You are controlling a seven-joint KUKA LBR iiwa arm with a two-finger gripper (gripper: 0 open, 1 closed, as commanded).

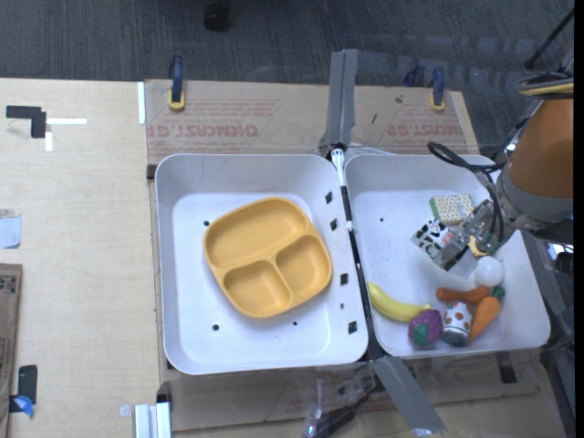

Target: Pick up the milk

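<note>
Left bin [173,245]: shallow white plastic with rounded corners, smooth, a few small dark holes in its floor.
Plate [266,256]: matte yellow-orange plastic, rounded, split into three compartments; lies in the middle of the left bin.
Cardboard [246,121]: brown sheet behind both bins, red print on it upside down and not legible; held by blue clamps.
Right bin [383,245]: same white plastic, touching the left bin along a grey divider.
Banana [394,305]: smooth yellow, curved, near the front of the right bin.
Milk [437,239]: small carton with black and white cow patches, tilted, right of the right bin's middle, at the gripper's tips.
Gripper [464,241]: dark metal fingers reach the milk's right end; how far they are apart cannot be told, nor whether they clasp it.
Carrots [479,307]: orange, tapered, green tops; front right corner of the right bin.
</note>
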